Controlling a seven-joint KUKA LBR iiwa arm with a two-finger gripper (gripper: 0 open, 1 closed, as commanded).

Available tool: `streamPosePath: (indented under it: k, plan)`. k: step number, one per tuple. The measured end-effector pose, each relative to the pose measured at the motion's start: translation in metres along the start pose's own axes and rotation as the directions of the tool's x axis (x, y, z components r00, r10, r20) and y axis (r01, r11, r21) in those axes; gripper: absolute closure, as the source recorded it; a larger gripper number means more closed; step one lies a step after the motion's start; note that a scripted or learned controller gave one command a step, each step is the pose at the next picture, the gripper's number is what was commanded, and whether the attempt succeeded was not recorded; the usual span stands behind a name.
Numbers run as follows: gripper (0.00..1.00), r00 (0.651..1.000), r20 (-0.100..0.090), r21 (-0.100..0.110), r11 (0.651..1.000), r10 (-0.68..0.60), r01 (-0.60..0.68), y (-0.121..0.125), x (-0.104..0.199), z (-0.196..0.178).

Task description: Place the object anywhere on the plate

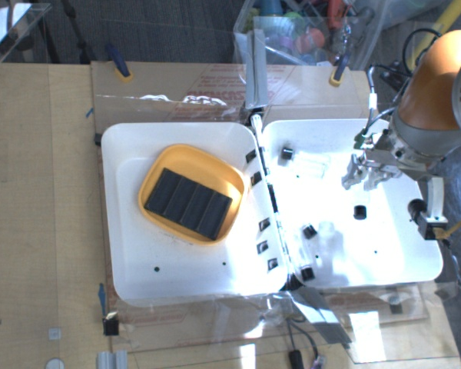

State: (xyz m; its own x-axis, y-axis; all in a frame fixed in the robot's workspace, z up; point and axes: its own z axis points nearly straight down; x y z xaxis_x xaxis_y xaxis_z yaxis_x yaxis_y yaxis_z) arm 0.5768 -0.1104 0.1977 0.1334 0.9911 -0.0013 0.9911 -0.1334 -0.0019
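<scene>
A black ridged rectangular object [190, 203] lies flat on the yellow plate [163, 162] in the left bin [131, 275]. It covers most of the plate's middle. My gripper [363, 177] hangs over the upper right part of the right bin [399, 271], far from the plate. It is open and nothing shows between its fingers [352, 177].
Several small black pieces [359, 212] lie scattered in the right bin, one [286, 154] near its back left corner. The divider [265, 198] between the bins carries black clips. A clear box of clutter [315, 14] stands behind the bins.
</scene>
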Motion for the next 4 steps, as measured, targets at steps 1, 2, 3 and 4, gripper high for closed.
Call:
streamPosePath:
  k: [1, 2, 3, 4]
  plan:
    - [0.00, 1.000, 0.000, 0.000, 1.000, 0.000, 0.000, 0.000, 0.000, 0.000]
    - [0.00, 0.963, -0.002, -0.001, 0.963, -0.270, 0.270, -0.018, -0.071, -0.003]
    - [0.00, 0.974, -0.002, 0.000, 0.974, -0.229, 0.229, -0.028, -0.118, 0.015]
    - [0.00, 0.981, -0.002, -0.001, 0.981, -0.194, 0.194, -0.081, -0.125, -0.029]
